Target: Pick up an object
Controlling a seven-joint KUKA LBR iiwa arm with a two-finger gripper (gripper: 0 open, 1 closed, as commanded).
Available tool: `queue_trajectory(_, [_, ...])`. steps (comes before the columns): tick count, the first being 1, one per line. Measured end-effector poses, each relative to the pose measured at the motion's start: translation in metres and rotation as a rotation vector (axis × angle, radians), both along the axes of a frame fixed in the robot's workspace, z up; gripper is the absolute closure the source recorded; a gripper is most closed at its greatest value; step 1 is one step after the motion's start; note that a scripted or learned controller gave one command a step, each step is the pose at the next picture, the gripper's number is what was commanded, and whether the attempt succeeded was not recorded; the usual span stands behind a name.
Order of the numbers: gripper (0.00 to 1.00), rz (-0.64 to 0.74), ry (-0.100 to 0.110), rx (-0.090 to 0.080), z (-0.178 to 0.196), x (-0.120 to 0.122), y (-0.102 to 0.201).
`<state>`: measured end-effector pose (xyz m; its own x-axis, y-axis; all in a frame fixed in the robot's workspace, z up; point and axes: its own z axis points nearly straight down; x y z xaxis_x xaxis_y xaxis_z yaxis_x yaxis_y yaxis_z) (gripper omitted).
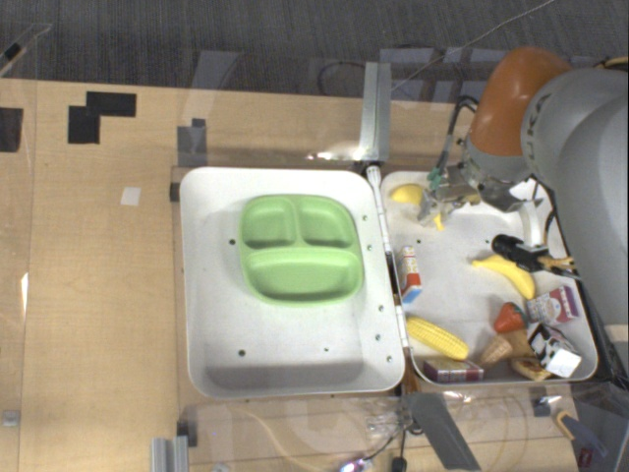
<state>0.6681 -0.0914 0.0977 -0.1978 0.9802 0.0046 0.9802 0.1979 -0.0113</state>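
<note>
Nearest the camera, a dark red bar [452, 370] lay along the near wall of the right bin [462, 254]. Just behind it sat a corn cob [437, 337] and, to its right, a cone [496, 347] and a red piece [508, 316]. A white-and-black item [558, 360] sat in the near right corner with a pinkish packet [556, 306] behind it. A banana [509, 273] lay mid-bin toward the right wall, and a small tube [409, 271] lay against the left wall. The likely pick, a yellow fruit [406, 195], was in the far left corner of that bin, right by the divider. The hand [444, 193] was low over the same corner, just beside the fruit on its right, with a small yellow bit showing under it. Couldn't tell whether that bit was part of the same fruit, or whether the hand touched it. Couldn't tell how far open the hand was either, and no grip on anything was visible. The arm [580, 146] came in from the right, orange band [511, 96] over the far rim. The left bin [211, 264] held a green divided plate [300, 247], flat and roughly centred, well apart from the hand. Both bins sat on the wooden bench [98, 293].
</note>
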Motion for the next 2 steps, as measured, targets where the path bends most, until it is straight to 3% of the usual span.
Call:
queue_trajectory(1, [1.0, -0.066, 0.003, 0.004, -0.01, -0.001, -0.018])
queue_trajectory(2, [1.0, -0.098, -0.018, -0.002, 0.089, -0.039, 0.023])
